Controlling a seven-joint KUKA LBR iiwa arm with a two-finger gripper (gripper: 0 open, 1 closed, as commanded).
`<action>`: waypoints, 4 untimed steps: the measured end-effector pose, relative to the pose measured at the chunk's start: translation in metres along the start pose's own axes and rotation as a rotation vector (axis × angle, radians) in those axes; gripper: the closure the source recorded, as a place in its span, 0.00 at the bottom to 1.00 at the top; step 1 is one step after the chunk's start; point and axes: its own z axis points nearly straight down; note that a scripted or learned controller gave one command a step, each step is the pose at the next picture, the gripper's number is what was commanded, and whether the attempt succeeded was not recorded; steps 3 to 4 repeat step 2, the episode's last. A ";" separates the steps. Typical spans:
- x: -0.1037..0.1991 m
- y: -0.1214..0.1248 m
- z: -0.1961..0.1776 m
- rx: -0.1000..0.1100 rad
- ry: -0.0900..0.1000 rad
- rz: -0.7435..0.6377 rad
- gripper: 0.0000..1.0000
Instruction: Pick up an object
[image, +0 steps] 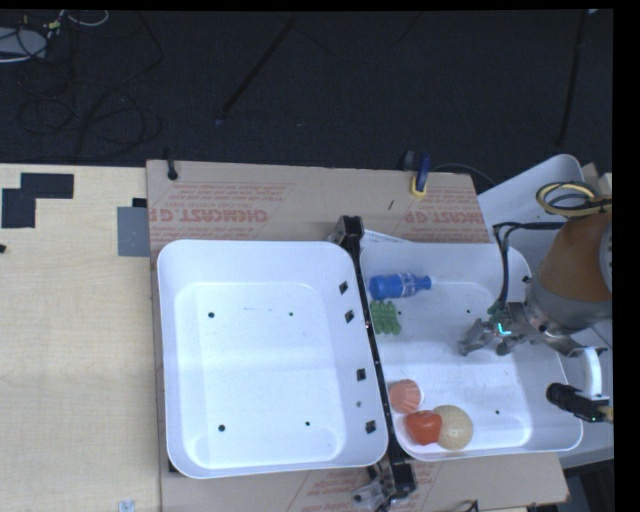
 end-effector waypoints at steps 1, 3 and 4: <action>0.000 0.038 -0.032 -0.003 -0.001 -0.003 0.00; -0.002 0.020 -0.110 -0.005 -0.002 0.001 0.00; -0.002 0.020 -0.110 -0.005 -0.002 0.001 0.00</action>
